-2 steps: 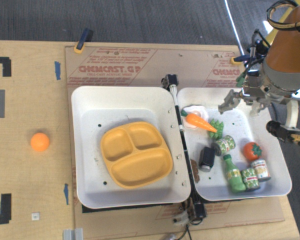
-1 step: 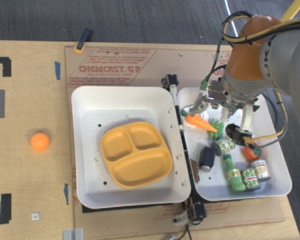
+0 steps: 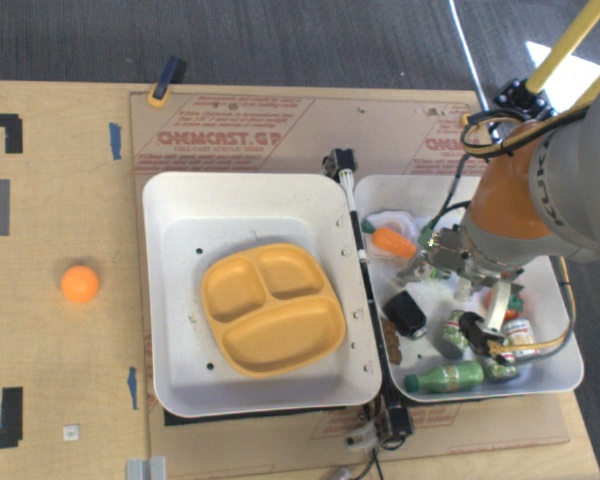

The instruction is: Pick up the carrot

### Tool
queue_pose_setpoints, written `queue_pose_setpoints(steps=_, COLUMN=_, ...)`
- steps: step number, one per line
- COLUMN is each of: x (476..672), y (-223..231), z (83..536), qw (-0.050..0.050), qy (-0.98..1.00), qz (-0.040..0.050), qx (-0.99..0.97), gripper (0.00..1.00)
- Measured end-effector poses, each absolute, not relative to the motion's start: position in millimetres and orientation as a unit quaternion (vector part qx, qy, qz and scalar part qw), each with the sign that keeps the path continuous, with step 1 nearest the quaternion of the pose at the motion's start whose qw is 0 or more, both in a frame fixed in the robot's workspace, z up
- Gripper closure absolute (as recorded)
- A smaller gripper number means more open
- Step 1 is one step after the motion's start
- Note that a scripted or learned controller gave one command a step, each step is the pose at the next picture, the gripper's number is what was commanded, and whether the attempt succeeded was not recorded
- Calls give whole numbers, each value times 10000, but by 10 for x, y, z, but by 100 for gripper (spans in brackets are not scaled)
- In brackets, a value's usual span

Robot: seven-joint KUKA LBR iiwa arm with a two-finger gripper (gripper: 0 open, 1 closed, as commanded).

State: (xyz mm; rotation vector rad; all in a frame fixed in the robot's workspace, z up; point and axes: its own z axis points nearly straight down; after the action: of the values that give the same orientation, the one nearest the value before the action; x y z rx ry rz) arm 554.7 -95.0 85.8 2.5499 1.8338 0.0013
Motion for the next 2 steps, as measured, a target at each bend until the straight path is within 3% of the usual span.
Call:
queue_pose_setpoints(steps=1, x=5981, y=-933, z=856, qw=6, qy=5547, qz=9, qx=8321, gripper=0)
queue_pose_setpoints(steps=2, x=5989, y=-931, z=963, qw=13, qy=5548, qz=19, qx=8320, gripper=100)
